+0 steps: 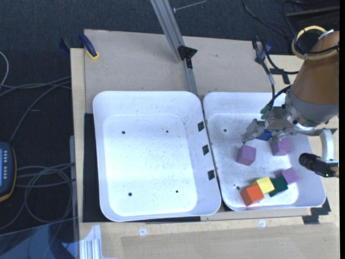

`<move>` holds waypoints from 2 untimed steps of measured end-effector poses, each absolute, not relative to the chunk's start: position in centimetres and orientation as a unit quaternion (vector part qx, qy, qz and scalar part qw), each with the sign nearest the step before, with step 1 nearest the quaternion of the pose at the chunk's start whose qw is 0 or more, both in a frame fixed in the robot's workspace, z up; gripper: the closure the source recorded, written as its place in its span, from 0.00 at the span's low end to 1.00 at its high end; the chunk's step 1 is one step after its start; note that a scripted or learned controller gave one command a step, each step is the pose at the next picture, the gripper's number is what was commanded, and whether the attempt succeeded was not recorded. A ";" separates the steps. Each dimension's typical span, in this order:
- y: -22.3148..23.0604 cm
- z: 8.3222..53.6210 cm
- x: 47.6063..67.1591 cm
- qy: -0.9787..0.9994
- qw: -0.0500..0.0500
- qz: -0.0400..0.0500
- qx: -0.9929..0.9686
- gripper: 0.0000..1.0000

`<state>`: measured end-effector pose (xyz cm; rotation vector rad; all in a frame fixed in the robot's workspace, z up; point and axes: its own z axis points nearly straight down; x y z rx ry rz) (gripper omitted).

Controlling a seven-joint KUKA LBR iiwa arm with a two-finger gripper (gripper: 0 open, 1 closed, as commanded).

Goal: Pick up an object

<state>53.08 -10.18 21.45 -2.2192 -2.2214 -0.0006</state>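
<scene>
End effector (262, 135) spread open, nothing between fingers, low in right bin (226, 193). Purple cube (246, 155) just beside left finger, second purple block (281, 145) crowding right: off-centre close could nudge either away.

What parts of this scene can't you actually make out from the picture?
- Gripper: whether it grips anything; the arm's body hides it from above.
- Blue object under the gripper: mostly covered, shape unclear.
- Purple block beside it: its top sits under the wrist.
- Arm: cut off by the right edge.
- Device at left: cut by the frame edge.
</scene>
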 end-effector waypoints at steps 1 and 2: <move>-10.2 21.5 53.1 -0.707 0.000 0.000 -0.707 0.00; -9.6 15.7 53.8 -0.707 0.003 0.002 -0.707 0.00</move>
